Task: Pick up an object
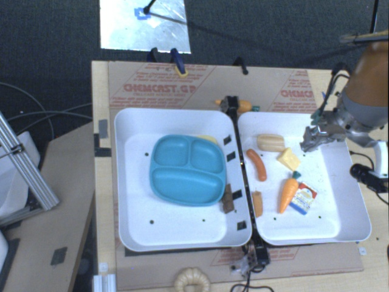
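Dark carpet [48, 35] fills the room around your tabletop [67, 181], with black cables trailing across it at the left and a shiny metal sheet [144, 17] lying on it beyond the far edge. On the tabletop you have a brown board [158, 84] printed with red lettering, and it carries the two white bins side by side. Your left bin [134, 224] holds a blue divided plate [187, 169], set roughly in its middle, with a small brown piece [228, 199] just beside the plate's near right corner. Your right bin [346, 218] holds the loose toy food: a pale bread roll [270, 142] toward the far side, a red sausage [258, 165] near the wall shared by the bins, a yellow cheese wedge [289, 159] between the roll and a carrot [289, 193], and a small printed carton [302, 198] touching the carrot's right side. A smaller orange-brown piece [258, 204] lies by the shared wall, nearer you than the sausage. The arm [368, 90] reaches in from the right, and its hand [311, 140] hangs over the far right part of the right bin, just right of the roll and cheese. You cannot tell from this angle whether the hand is wide or narrow, and nothing shows between its tips. A pale ring [193, 280] sits at the tabletop's near edge.
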Robot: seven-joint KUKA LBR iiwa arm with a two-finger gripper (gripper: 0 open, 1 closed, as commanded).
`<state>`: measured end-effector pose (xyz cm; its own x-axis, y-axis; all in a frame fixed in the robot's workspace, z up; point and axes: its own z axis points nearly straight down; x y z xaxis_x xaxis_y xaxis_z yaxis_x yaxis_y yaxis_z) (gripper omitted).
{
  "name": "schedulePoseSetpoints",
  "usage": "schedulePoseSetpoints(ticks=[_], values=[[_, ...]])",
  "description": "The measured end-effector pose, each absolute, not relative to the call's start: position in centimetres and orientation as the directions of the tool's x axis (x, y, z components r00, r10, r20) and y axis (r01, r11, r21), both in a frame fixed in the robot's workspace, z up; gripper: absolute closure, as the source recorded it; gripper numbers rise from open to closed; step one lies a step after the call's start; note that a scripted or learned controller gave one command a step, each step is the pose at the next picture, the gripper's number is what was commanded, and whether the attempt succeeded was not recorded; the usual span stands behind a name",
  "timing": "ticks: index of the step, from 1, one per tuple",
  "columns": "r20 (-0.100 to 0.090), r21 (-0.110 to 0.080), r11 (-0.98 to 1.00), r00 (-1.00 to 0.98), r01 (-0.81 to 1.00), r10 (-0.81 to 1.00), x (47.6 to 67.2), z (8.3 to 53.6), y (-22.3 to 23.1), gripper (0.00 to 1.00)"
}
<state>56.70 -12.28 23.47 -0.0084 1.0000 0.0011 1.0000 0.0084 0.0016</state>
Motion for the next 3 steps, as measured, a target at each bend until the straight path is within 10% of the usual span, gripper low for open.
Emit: schedulePoseSetpoints(ticks=[3], values=[[0.000,0.003,0.006,-0.006,1.000,1.000,55.9,23.4,-6.9,1.00]])
